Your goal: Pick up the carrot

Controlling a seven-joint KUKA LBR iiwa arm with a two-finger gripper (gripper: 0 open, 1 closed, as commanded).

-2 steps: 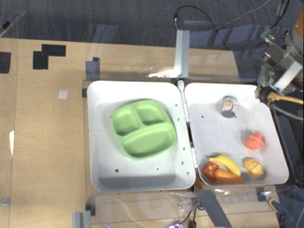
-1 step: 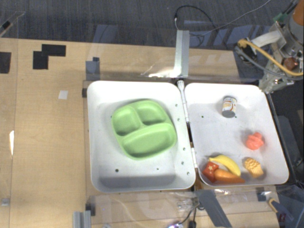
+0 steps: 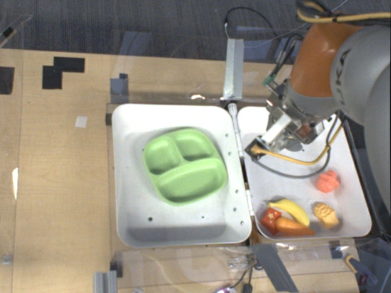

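pincer point(image 3: 298, 132) over rt bin point(image 3: 275, 183) far end, opening can't tell, well apart from carrot point(image 3: 294, 227).

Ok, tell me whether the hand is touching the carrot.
Apart. The camera view shows the hand over the far half of the right bin, the carrot at its near edge, bare bin floor between them.

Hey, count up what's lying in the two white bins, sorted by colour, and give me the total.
Green: 1, the divided plate
Yellow: 1, the banana
Orange: 1, the carrot
Red: 1, the small red piece
Pink: 1, the rounded pink piece
Tan: 1, the knobbly tan piece
Total: 6
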